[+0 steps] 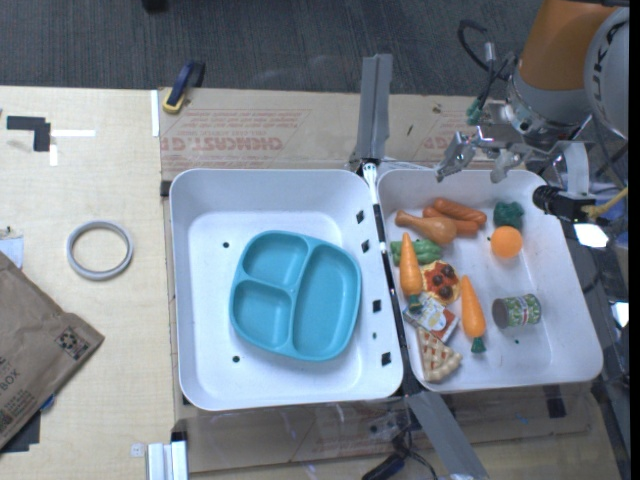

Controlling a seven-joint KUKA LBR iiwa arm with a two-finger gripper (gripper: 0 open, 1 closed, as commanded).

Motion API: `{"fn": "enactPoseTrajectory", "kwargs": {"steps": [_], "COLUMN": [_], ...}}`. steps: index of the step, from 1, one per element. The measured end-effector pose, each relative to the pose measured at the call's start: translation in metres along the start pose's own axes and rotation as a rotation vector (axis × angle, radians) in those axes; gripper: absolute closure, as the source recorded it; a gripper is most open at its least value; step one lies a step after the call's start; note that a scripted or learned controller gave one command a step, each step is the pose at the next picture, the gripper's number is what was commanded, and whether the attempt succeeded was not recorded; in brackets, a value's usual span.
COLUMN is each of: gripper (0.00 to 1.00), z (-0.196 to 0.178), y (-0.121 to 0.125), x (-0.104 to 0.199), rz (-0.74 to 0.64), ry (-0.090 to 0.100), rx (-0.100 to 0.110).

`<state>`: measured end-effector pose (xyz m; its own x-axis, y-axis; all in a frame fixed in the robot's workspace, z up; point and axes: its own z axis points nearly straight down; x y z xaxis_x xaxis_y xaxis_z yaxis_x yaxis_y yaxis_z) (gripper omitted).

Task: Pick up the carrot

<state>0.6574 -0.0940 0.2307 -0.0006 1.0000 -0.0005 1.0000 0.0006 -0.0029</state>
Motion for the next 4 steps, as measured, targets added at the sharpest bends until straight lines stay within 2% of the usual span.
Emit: {"fn": "enactPoseTrajectory", "kwargs": {"steps": [1,2,3,4], "gripper": [0.00,0.00,1.00,1.00], "z": [0.105,0.139,0.130,0.001], "y": [-0.076,-0.123,-0.122,-0.138], "x": [-0.013,-0.038,-0.039,0.012], "rz": [-0.264,-0.380,-0.376,-0.329], "ry": [0.000,0.000,0.000,-0.001], "rx": [-0.001,-0.003,-0.004,-0.002]}}
